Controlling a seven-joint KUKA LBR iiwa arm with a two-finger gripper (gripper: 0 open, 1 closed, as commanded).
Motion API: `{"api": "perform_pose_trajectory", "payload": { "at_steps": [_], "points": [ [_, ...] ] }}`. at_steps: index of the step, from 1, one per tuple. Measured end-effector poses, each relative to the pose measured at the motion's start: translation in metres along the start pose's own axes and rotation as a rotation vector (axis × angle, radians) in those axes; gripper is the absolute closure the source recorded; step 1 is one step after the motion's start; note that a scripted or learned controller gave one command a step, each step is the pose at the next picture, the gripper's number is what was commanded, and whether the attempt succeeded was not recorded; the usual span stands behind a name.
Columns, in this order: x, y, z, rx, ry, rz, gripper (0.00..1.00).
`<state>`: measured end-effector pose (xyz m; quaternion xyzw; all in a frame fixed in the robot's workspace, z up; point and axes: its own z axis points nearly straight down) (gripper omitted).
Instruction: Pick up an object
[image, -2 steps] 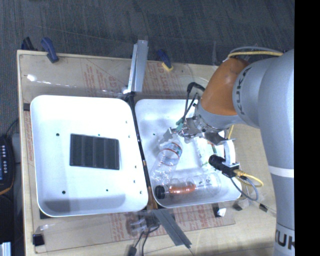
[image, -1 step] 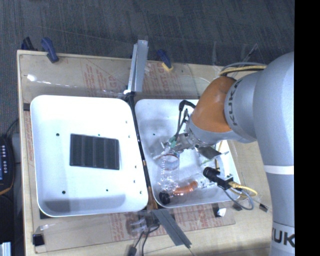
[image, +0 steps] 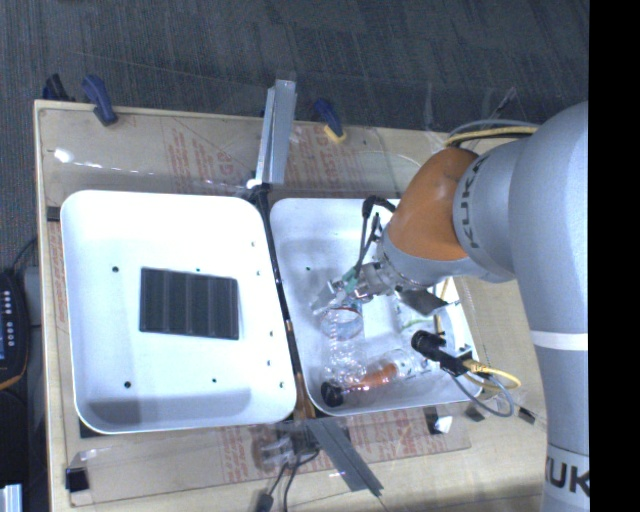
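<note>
My gripper (image: 348, 288) hangs low over the middle of the right bin (image: 300, 235), under the orange band of the arm. Right below it lies a clear plastic bottle (image: 342, 340), stretched toward the bin's near edge, where a dark cap (image: 331, 395) shows. A clear item with a copper-coloured part (image: 380, 375) rests beside the bottle near the front wall. Something small and green (image: 352, 279) shows at the gripper, too small to tell what it is. A dark ridged rectangular pad (image: 189, 303) lies flat in the middle of the left bin (image: 90, 215).
The two bins meet at a dark divider (image: 281, 300). A grey metal bar (image: 275, 130) stands behind them and blue clamps (image: 98, 98) grip the bench's far edge. The arm's bulk covers the right bin's right side.
</note>
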<state>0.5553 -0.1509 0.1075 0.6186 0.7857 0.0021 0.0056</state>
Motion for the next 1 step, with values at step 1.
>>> {"api": "perform_pose_trajectory", "payload": {
  "at_steps": [1],
  "points": [
    [0.0049, -0.0336, -0.0655, 0.011, 0.006, 0.008, 1.00]
  ]
}}
